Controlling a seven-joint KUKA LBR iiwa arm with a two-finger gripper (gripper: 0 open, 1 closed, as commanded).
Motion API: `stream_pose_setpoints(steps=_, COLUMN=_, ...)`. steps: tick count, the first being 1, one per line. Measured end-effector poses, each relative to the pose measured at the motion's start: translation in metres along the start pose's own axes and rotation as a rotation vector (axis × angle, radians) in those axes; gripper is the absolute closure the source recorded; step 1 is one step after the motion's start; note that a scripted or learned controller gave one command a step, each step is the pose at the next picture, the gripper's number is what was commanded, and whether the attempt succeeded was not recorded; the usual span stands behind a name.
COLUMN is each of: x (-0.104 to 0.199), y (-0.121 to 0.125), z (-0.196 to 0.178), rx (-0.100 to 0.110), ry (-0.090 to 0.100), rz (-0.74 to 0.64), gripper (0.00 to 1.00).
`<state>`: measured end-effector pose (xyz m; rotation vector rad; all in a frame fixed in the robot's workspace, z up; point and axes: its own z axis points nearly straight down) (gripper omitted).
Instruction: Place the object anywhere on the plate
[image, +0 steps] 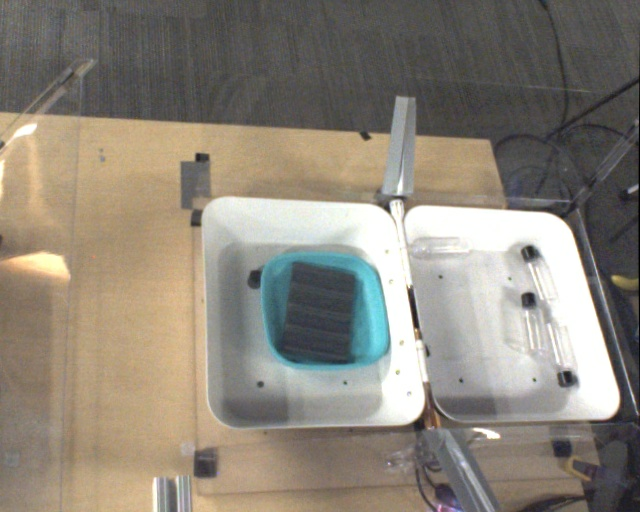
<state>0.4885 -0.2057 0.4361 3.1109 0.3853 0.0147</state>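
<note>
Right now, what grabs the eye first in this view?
The teal plate in the middle of the left bin stands out most, with a dark ribbed block lying on it. A small dark thing sits just off the plate's left edge. In the right bin, clear tubes with black caps lie near the right wall.

1 fixed camera looks down at a slant on 2 bins (410, 300).
</note>
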Motion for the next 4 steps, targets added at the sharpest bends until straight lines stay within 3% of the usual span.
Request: stream_pose_setpoints(steps=4, x=0.0, y=-0.0001, z=0.0002, rx=0.001, ry=-0.001, rz=0.036, gripper=0.0)
